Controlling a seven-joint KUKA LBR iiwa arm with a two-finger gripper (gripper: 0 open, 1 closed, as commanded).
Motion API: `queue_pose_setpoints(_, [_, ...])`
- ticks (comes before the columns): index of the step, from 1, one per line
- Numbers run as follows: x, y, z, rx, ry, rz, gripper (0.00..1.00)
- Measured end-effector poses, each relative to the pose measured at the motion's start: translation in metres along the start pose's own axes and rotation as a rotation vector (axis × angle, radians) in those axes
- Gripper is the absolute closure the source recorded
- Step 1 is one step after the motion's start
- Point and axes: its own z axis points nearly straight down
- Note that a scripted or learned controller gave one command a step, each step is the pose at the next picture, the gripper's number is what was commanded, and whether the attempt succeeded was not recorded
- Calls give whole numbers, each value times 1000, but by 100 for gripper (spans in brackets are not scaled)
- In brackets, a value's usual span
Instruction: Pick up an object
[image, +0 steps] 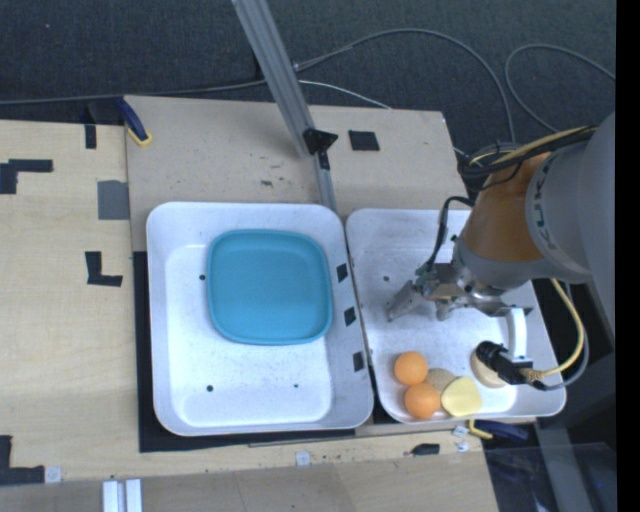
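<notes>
Gripper spread wide, holding nothing, over bare floor of right bin. I see oranges toward the near rim, close below it.

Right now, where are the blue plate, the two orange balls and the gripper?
blue plate (268, 286): camera view, centre of its flat face.
upper orange ball (410, 368): camera view, middle of the ball.
lower orange ball (421, 401): camera view, middle of the ball.
gripper (422, 304): camera view, midway between fingertips.
</notes>
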Motion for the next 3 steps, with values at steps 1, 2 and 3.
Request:
queue_pose_setpoints(1, [0,1,-12,-4,0,0,100])
queue_pose_setpoints(2, [6,1,-73,-9,-1,0,100])
queue_pose_setpoints(3, [6,1,-125,-9,-1,0,100])
